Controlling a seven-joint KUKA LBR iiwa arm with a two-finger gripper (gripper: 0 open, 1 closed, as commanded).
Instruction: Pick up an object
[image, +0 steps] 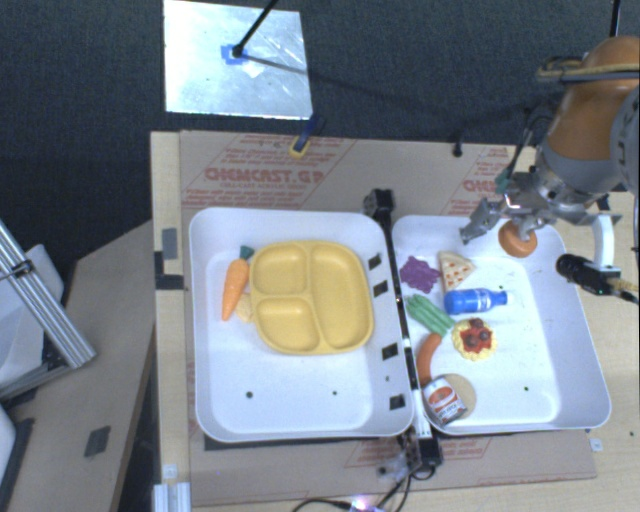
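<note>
1. The arm (590, 120) is cut off at the upper right edge of the frame, and its wrist hides part of the right bin's (560, 385) far rim. The gripper (500, 222) is blurred grey metal; whether its jaws are wide or narrow cannot be told.
2. An orange round object (518, 240) lies at the top of the right bin, just beside and partly under the gripper, at its lower right; nothing shows it being between the jaws.
3. Two white bins sit side by side. The left bin (230, 400), mid-frame, holds one yellow divided plate (305, 297) and one carrot (234, 286) touching the plate's left edge.
4. The right bin holds, besides the orange object, seven pieces: one purple grape bunch (419, 272), one pizza slice (455, 268), one blue bottle (474, 300), one green pod (429, 313), one sausage (428, 357), one yellow-and-red food piece (474, 338), and one small can (447, 399) at the lower edge.
</note>
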